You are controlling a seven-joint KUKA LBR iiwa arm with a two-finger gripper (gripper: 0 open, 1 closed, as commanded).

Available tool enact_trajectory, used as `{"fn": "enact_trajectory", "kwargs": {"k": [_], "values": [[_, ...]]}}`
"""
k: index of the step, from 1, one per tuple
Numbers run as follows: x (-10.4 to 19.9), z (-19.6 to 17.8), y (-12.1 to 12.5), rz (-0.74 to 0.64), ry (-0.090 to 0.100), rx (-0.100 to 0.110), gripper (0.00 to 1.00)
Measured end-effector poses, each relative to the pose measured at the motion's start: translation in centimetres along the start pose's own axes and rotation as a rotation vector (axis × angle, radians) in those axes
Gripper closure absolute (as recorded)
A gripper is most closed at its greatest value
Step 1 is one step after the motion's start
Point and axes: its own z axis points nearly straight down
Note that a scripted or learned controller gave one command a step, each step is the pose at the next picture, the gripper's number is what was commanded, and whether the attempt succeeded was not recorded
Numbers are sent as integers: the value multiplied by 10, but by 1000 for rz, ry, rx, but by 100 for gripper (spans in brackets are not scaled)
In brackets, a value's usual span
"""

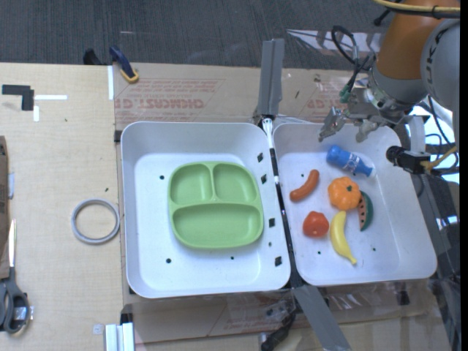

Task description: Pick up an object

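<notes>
Nearest the lens, at the lower left of the desk: a pair of scissors, and just above them a ring of tape lying flat on the wood. Next to the right, the left bin, holding a single green divided plate flat on the floor, three compartments, nothing in any of them. Then the right bin, edge to edge with the first and stocked with toy food: a sausage nearest the shared wall, a red tomato below it, an orange pumpkin in the middle, a banana beneath that and just beside the tomato, a watermelon slice against the pumpkin's right side, and a blue bottle lying on its side toward the far wall. Above that far wall, the hand, fingers spread and gripping nothing, poised near the bottle but apart from it. Judged to be the approach step, with no grasp made yet. Next move, by that reading: line up over one piece, most likely the bottle as the closest, drop straight down with the fingers either side of its narrow width, close and lift. Worth minding: a round bottle on its side may roll away from a pinch that lands off centre.
</notes>
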Motion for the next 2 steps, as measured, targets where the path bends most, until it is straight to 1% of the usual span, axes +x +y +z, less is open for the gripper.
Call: {"fn": "enact_trajectory", "kwargs": {"k": [1, 2], "values": [[-90, 103, -17, 2, -1, -4, 0], [-91, 94, -17, 2, -2, -4, 100]]}}
